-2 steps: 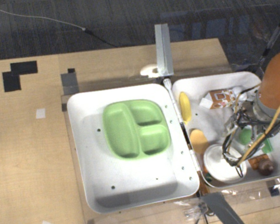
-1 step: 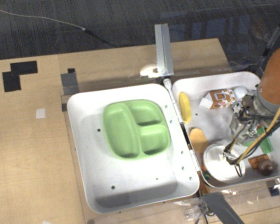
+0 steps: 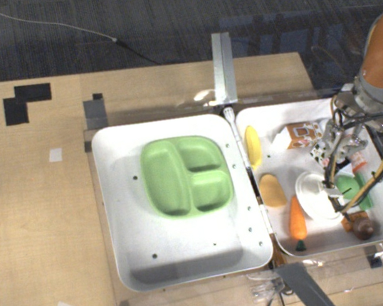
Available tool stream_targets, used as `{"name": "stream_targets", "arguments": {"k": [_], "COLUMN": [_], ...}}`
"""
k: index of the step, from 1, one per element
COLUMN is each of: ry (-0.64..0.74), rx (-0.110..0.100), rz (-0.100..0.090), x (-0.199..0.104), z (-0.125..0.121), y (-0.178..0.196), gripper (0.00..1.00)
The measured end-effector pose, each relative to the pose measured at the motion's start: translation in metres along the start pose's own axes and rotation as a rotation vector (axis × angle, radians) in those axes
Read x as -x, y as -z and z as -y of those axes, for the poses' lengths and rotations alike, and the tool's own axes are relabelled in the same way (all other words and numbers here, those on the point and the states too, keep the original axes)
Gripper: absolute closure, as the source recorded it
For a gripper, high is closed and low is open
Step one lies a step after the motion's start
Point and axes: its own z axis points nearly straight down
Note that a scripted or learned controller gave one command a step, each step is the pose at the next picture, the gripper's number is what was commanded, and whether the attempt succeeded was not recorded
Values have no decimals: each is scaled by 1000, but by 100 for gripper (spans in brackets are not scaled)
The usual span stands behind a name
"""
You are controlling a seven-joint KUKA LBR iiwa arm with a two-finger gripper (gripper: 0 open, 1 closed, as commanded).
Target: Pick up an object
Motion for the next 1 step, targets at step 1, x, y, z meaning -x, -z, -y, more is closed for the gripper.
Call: {"name": "stream_targets", "arguments": {"k": [1], "ry": [-1], "rx": [-7], "rz": [4], "x": [1], "z": [2], "y": [3], "gripper": [0]}}
